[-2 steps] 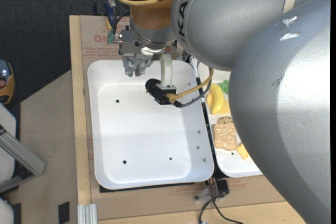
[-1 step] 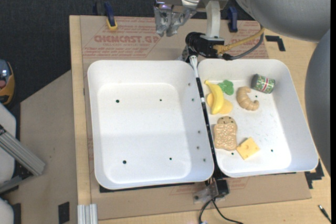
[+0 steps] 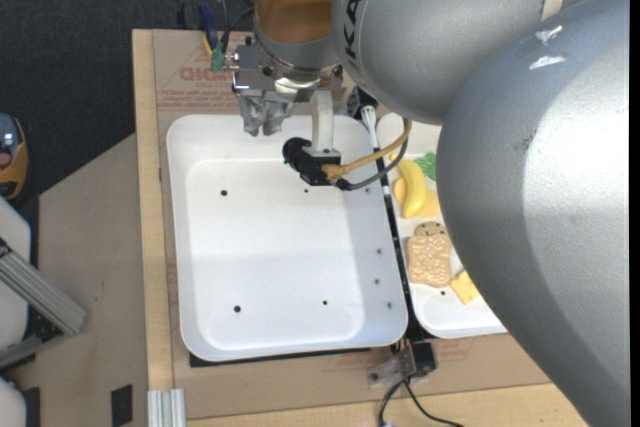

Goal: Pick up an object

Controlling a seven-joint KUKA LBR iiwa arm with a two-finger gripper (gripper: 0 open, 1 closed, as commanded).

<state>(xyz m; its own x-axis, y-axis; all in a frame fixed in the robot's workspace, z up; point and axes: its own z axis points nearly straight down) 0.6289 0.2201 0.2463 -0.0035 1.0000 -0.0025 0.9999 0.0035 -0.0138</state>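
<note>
Fixed overhead camera, looking down at a slant on the bench and its two bins.

The single view sits above the bench and tilts downward, so the left bin lies nearly whole in frame while the right bin is cut off behind the arm. The arm enters from the right and looms large, close to the lens, covering the upper right.

two white bins, one banana, one cracker
</note>
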